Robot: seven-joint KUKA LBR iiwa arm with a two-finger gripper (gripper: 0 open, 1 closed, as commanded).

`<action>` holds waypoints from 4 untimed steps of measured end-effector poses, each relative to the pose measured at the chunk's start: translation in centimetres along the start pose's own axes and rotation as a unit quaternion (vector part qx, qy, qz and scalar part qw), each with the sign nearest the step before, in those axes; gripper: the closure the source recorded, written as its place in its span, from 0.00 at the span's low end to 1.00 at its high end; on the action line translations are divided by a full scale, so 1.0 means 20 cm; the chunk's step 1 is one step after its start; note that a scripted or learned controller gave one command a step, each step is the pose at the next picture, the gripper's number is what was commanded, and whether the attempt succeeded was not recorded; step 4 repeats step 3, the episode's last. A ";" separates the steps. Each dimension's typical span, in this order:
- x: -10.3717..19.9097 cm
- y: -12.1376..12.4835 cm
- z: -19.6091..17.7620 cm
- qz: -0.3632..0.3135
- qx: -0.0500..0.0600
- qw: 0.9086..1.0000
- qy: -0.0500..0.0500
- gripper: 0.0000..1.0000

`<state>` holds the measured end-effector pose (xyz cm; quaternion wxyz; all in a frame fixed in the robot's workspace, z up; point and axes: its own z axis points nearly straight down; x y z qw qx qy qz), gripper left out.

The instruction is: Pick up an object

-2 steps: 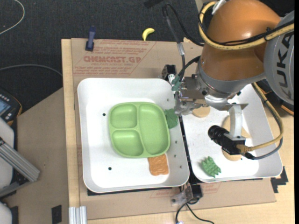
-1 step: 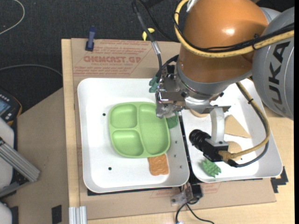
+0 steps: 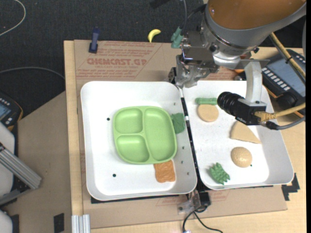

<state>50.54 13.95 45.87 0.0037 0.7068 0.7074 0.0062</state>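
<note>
Nothing is seen held by the tool (image 3: 184, 79), poised at upper centre; its opening cannot be told. The green divided plate (image 3: 144, 134) and the round cookie (image 3: 208, 113) lie ungrasped, so picking is judged not yet done.

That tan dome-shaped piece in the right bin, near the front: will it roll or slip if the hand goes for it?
The tan dome looks rounded and smooth on top, so fingers may slide off. It seems to sit flat, so rolling is unlikely. It looks like a light toy food; a nudge would probably skid it across the right bin.
</note>
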 end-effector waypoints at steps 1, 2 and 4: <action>0.26 0.04 -0.41 -0.003 0.001 1.000 0.001 1.00; 0.43 0.21 -0.38 -0.001 0.005 1.000 -0.001 1.00; 0.43 0.26 -0.38 0.001 0.005 1.000 -0.001 1.00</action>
